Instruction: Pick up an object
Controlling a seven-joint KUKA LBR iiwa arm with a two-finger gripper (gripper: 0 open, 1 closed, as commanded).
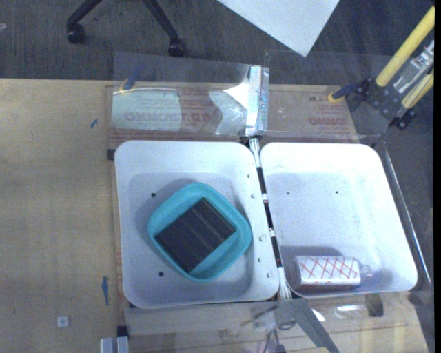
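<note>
Pincer: cannot tell whether spread or pressed together, nor what it touches, so no bearing from it to the things below.

Camera view, looking down at a slant. Two white bins side by side on a wooden bench point(48, 207). In the left bin point(131, 162), lying slightly toward 6 o'clock of its middle: a teal dish point(236, 234), turned corner-on, with a dark ridged block point(194, 234) resting inside it. In the right bin point(386, 179), down in the 7 o'clock corner: a white packet with a red criss-cross print point(329, 270), lying flat, long side along the near wall, its clear end pointing toward 3 o'clock. Dish and packet well apart, with the two bins' meeting rims between them. Nothing lying on top of either.

At 12 o'clock of the bins: clear plastic sheets point(186, 110) standing behind them. At 1 o'clock: a yellow-handled clamp point(406, 62) and a small blue-and-yellow clip point(344, 91). Beyond the bench: a white sheet point(282, 21) and a chair base point(124, 21).
</note>
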